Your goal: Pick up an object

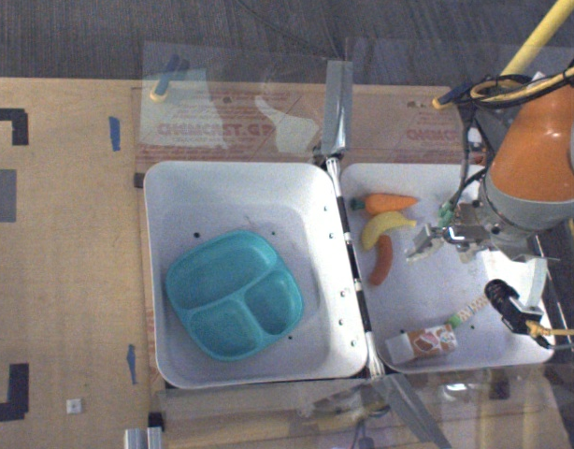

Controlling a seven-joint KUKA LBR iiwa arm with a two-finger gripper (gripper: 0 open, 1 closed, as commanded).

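The claw (435, 241), bare grey metal with thin angular parts, hangs over the right bin (413, 297). From this slant I cannot tell whether it is wide or narrow, and nothing can be made out in its grip. Above it sits the arm's (535, 162) smooth, rounded orange band.

Just left of the claw lie three toy foods, close together near the bin's left wall. There is one orange carrot (390, 202), tapered with a green end. Below it is one curved yellow banana (385, 227), then one reddish-brown sausage (380, 258), oblong and round-ended. All three look like smooth plastic. Near the bin's front edge, well apart from them, lies one small carton (425, 342), boxy, pale with a red-brown label.

The left bin (175, 204), white and shallow with rounded corners like its twin, holds one teal plate (234, 293). The plate is a glossy rounded square with three compartments.

Both bins rest on a tan, matt worktop (63, 251).
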